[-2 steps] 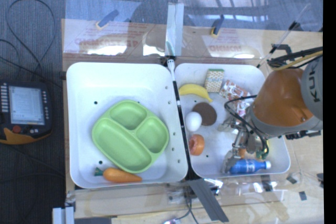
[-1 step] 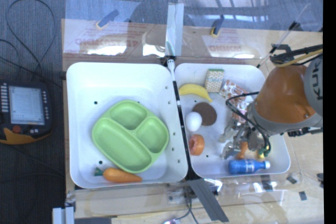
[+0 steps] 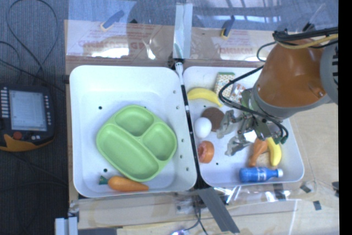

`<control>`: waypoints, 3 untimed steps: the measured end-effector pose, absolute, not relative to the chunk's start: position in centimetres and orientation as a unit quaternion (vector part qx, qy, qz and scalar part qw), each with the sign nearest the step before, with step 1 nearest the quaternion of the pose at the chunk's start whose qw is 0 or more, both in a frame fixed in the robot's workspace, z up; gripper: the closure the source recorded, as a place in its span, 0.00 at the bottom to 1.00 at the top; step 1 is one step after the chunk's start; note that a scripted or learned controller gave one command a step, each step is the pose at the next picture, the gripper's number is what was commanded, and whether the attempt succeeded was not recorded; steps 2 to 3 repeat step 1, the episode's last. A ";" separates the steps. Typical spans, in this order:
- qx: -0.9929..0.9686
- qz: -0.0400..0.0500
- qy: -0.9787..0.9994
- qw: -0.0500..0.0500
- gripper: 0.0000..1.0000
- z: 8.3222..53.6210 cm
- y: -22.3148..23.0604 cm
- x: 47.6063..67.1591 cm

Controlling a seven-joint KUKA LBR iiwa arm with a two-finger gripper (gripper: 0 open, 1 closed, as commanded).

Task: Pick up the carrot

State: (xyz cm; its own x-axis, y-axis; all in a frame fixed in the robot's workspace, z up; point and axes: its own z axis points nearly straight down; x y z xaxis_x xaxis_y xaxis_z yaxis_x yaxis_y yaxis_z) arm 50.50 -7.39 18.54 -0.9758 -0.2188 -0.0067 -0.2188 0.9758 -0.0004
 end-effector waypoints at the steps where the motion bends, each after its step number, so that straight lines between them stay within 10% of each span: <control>1: -0.034 0.000 0.999 0.003 1.00 25.1 -8.4 49.5; 3: -0.034 0.000 0.999 0.003 1.00 25.1 -8.4 49.5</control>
